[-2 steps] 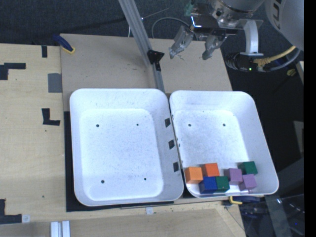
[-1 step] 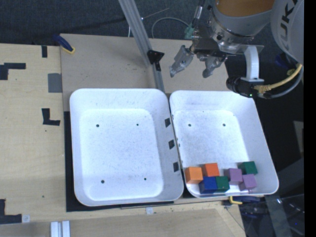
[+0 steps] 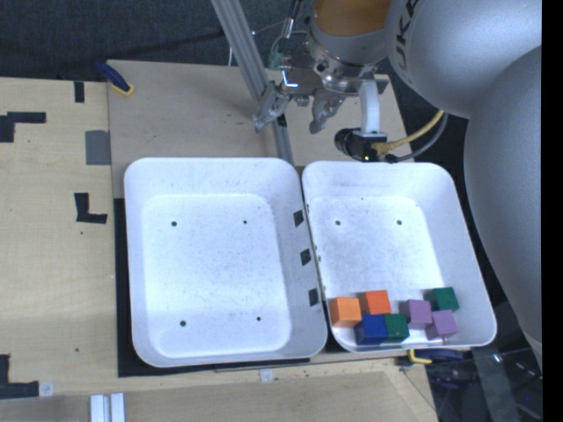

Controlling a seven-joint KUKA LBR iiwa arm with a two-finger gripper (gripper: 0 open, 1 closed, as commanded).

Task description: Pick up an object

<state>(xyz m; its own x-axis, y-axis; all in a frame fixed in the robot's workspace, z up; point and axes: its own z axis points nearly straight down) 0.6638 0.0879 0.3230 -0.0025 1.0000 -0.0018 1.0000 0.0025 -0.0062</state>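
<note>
Camera view showed you the blocks (image 3: 393, 316) bunched at the right bin's (image 3: 457, 227) near edge. Beyond its far rim the gripper (image 3: 299, 117) hung wide and empty; bring it down squarely over an outlying block.

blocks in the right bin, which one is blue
The blue block, in the front row between the left orange block and a green block. It is the sole blue one.

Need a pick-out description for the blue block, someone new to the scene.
Look in the right bin, at the block cluster along its near wall. The blue block sits in the front row, below the two orange blocks and touching a green one. It is the only blue one.
</note>
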